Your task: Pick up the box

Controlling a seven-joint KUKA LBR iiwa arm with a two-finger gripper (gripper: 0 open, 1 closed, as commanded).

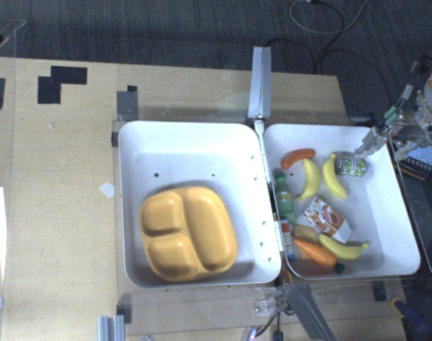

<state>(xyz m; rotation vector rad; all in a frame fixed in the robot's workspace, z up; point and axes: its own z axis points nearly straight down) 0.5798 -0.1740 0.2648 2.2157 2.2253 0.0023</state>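
Pale wood bench (pixel 52 212) fills most of the scene, with dark carpet beyond it and a thin cable looped across that floor. Two shallow white bins sit side by side on the bench. Left bin (pixel 166 148) carries a yellow three-compartment tray (pixel 188 231), lying toward its near left corner. Right bin (pixel 393 219) is crowded: three bananas, an orange carrot (pixel 316 252) at the near edge, a red-orange sausage-shaped toy (pixel 298 158), a green bottle (pixel 284 199) along the left wall, and a small green can (pixel 352 166). Among these, the box (pixel 323 219), a small white carton with a red and orange print, lies flat near the bin's middle, tilted diagonally. At the right bin's far right corner the gripper (pixel 366 145) hangs just beside the can, well apart from the box; I cannot tell how it is set.
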